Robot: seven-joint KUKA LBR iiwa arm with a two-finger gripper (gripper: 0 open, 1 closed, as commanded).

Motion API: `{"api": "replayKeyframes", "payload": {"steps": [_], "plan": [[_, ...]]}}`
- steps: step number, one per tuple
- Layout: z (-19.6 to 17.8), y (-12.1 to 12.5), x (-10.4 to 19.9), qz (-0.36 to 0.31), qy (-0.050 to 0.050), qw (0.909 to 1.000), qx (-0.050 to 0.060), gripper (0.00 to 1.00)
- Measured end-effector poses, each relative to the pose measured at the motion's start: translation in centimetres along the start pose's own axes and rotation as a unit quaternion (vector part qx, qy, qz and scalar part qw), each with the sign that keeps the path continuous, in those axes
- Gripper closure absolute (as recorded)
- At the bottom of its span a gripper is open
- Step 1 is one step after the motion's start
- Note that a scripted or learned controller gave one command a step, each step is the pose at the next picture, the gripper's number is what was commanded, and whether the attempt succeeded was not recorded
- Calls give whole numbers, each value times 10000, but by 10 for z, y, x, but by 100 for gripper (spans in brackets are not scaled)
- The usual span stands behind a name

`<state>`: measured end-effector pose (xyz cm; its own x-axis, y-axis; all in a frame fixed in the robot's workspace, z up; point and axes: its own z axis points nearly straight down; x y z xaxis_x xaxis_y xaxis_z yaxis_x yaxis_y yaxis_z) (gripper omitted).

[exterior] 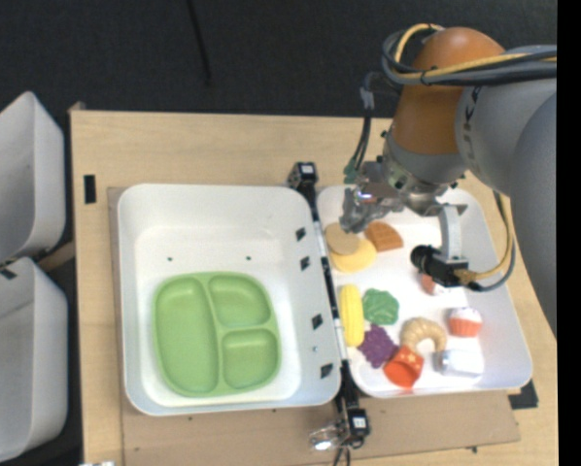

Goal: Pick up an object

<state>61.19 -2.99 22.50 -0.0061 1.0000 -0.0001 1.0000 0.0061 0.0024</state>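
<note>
Hand (pixel 357 214) at upper part of right bin (pixel 495 357), low over pale disc (pixel 352 250) beside orange piece (pixel 385 236), likely lining up a grab; finger state unclear.

Divided tray (pixel 216 333) in left bin (pixel 140 207), toy foods (pixel 380 307) in right bin (pixel 499 348)

Light is even and fairly bright over the white bins (pixel 222 202), which look slightly washed out; the background is dark, shadows soft, detail a little blurry.
</note>
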Motion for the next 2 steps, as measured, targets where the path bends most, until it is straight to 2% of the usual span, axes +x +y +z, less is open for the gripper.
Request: {"api": "replayKeyframes", "payload": {"steps": [1,2], "plan": [[-7,25,50,2,3,10000,-4,100],[-19,23,107,-3,7,10000,3,100]]}}
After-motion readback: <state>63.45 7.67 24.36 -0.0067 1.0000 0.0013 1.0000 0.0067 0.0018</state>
